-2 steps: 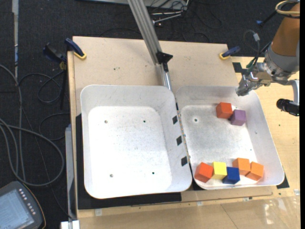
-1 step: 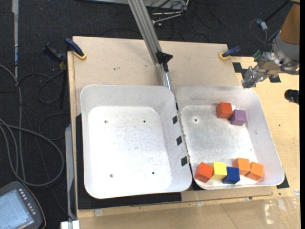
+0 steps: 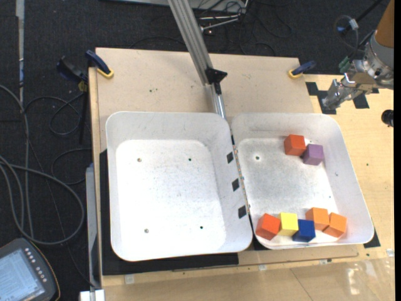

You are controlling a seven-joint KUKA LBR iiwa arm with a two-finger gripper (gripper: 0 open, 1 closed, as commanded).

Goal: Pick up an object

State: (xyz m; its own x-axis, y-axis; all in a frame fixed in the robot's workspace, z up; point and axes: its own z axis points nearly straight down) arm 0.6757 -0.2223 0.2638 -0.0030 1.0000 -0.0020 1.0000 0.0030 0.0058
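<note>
The right bin (image 3: 351,174) holds several small cubes. An orange cube (image 3: 294,145) and a purple cube (image 3: 313,153) touch each other near its far side. Along its near wall sit a red-orange cube (image 3: 269,226), a yellow cube (image 3: 289,222), a blue cube (image 3: 306,230) and two orange cubes (image 3: 319,217) (image 3: 337,224), packed close together. My gripper (image 3: 335,96) hangs at the upper right, outside the right bin's far corner and above the bench, well clear of every cube. No cube is at its tip.
The left bin (image 3: 119,168) lies beside the right one, their walls meeting at the middle. A slanted metal pole (image 3: 191,33) reaches down to the bins' far junction. Blue-and-yellow clamps (image 3: 99,63) (image 3: 302,69) grip the bench's far corners.
</note>
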